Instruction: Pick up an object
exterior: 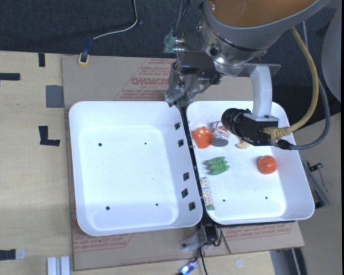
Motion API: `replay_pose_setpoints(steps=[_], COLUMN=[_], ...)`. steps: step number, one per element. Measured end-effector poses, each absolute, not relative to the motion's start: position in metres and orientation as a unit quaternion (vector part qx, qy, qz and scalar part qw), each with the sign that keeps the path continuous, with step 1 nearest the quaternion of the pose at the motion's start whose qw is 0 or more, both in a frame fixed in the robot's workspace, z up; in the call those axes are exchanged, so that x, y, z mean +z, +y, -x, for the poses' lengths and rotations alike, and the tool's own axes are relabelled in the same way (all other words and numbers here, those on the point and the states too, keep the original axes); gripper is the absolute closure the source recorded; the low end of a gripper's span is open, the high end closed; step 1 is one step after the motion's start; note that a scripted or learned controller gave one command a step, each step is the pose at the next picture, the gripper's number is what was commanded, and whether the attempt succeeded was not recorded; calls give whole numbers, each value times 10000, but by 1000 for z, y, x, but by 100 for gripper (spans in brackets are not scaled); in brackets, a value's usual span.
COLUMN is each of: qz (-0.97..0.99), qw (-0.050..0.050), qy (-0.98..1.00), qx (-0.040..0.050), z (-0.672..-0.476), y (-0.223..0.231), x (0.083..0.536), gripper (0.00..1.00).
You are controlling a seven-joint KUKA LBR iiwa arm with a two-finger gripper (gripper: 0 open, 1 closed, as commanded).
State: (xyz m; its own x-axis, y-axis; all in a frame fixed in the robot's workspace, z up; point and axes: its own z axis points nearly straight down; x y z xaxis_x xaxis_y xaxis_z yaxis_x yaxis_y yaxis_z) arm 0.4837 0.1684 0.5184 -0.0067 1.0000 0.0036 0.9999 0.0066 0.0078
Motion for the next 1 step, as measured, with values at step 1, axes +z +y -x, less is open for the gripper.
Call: replay_pose_setpoints(steps=[1], qz=[-7049], qw=[-1], qy=[7093], qx=[5], z=[-499], y=[225], x=[535], gripper=[100])
